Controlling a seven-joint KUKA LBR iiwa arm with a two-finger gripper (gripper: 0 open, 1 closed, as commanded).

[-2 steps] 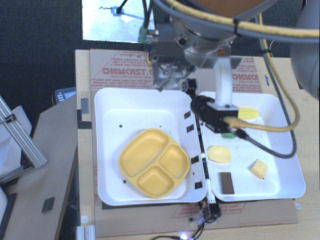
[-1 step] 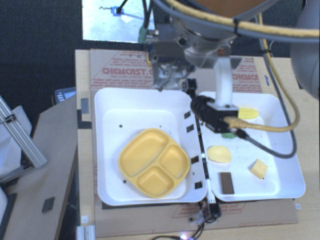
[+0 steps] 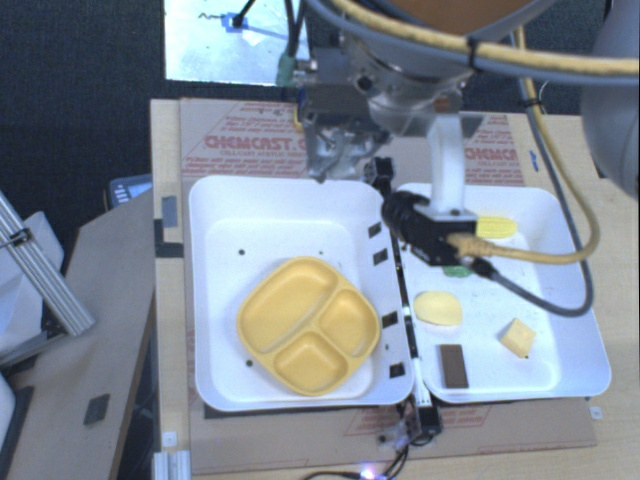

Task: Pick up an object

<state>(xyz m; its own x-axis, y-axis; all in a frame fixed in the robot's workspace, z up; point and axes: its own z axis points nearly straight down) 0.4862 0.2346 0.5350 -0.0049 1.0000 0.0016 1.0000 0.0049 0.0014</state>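
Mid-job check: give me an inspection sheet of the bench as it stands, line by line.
Surface: two shallow white bins side by side, left bin and right bin, on cardboard sheeting.
Job's things: yellow divided tray in the left bin; pale yellow disc, yellow wedge, brown block and corn-like yellow piece in the right bin.
Clutter: small green item partly hidden beneath the black fitting.
Grippers: gripper above the left bin's far edge, blurred; nothing seen between its fingers.
Cables: yellow cable and grey cable cross the right bin.
Surroundings: metal rail at left.
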